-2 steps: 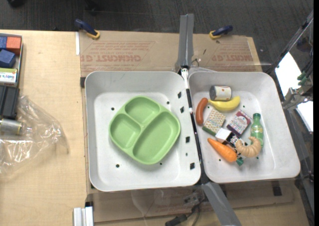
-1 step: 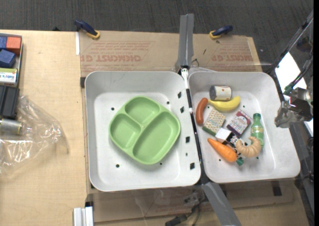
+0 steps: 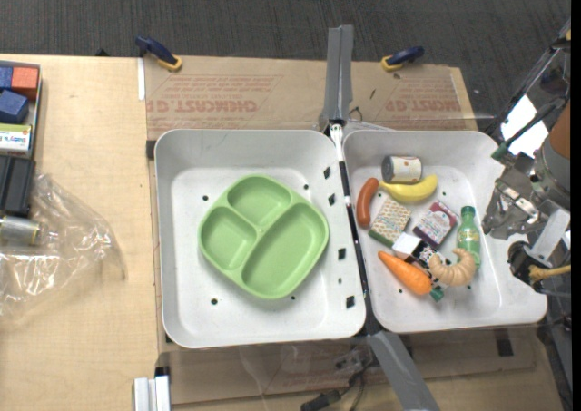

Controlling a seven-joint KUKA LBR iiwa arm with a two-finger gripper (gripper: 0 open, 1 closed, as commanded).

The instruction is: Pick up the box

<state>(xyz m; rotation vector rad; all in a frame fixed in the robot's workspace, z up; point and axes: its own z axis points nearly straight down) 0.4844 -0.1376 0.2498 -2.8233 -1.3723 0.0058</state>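
A small maroon box (image 3: 437,223) lies in the middle of the right bin (image 3: 454,309), next to a flat tan cracker box (image 3: 390,220) on its left. My gripper (image 3: 511,208) hangs at the right rim of that bin, to the right of the maroon box and apart from it. A green bottle (image 3: 468,233) lies between the gripper and the maroon box. Nothing is seen in the gripper.
The right bin also holds a banana (image 3: 410,189), a small can (image 3: 402,167), a red sausage (image 3: 367,201), a carrot (image 3: 405,273) and a croissant-like toy (image 3: 454,269). A green divided plate (image 3: 263,236) sits in the left bin (image 3: 182,309). A plastic bag (image 3: 54,237) and blocks lie at the far left.
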